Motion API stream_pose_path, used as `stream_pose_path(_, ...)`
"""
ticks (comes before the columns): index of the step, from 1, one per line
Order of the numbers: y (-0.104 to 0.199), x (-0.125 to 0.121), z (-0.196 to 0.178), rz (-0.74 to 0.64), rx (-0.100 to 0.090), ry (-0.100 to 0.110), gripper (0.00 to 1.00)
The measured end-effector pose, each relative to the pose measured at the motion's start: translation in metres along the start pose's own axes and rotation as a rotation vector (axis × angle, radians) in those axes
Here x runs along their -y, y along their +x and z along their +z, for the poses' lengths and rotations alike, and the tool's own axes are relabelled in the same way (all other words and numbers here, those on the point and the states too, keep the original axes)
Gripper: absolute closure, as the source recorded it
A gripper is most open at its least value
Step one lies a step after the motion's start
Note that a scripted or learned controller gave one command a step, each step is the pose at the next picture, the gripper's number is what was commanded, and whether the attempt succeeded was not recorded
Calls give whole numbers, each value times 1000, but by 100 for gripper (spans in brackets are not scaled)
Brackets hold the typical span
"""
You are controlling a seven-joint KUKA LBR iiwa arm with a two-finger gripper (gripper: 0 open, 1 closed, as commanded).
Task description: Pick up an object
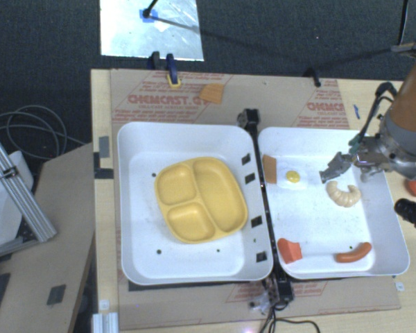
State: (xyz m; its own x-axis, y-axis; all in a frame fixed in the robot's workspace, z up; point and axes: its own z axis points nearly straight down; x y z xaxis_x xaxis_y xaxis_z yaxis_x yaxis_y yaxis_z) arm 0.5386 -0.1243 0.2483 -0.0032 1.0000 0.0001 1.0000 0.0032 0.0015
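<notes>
Camera view looks down on two bins, and the right bin [385, 217] is the landmark for all that follows. Over its upper right part hangs the gripper [343, 164], its dark fingers seeming spread and with nothing between them, though at this slant the gap is hard to judge. Just below the gripper, in the bin's upper middle, lies a pale croissant [344, 195], the likeliest thing to pick; it looks apart from the fingers. To the croissant's left sit a fried egg [292, 177] and, against the bin's left wall, a brown block [269, 168]. Along the bin's near edge lie an orange wedge [289, 250] and a sausage [352, 253]. Left of this bin, the other bin holds a yellow tray [200, 198].

To do the grasp well, the gripper should centre over the croissant's thick middle, straddle its narrow width, descend fully, then close.
</notes>
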Motion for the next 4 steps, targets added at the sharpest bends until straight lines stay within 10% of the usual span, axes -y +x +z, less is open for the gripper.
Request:
stream_pose_path(1, 33, 53, 35, 2, -1, 2, 0)
stream_pose_path(2, -3, -14, -51, -2, 5, -13, 0)
stream_pose_path(3, 0, 56, 42, 4, -2, 10, 0)
stream_pose_path(4, -40, 23, -83, 0, 6, -12, 0)
